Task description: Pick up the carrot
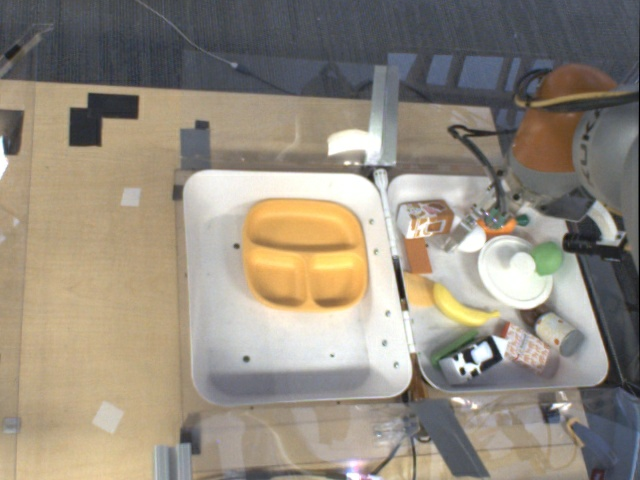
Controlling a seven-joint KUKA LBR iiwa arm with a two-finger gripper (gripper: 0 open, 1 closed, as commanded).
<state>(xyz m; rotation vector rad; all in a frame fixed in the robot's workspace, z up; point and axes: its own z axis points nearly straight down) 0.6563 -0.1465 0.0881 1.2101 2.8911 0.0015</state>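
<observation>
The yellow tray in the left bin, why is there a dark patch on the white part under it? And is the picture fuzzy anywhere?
In the camera view, a soft grey shadow lies on the left bin floor below the yellow tray, so light comes from above. The small items around the end effector look a bit fuzzy, and the plate is washed out bright white.

1 camera sits fixed above the bench (90, 298), looking down at a slant — far edge and dark floor (250, 8) at the top, near edge at the bottom. It stands far enough back to take in both bins: left bin (215, 298) near centre, right bin (590, 358) toward the right — where the arm (560, 133) enters.
</observation>
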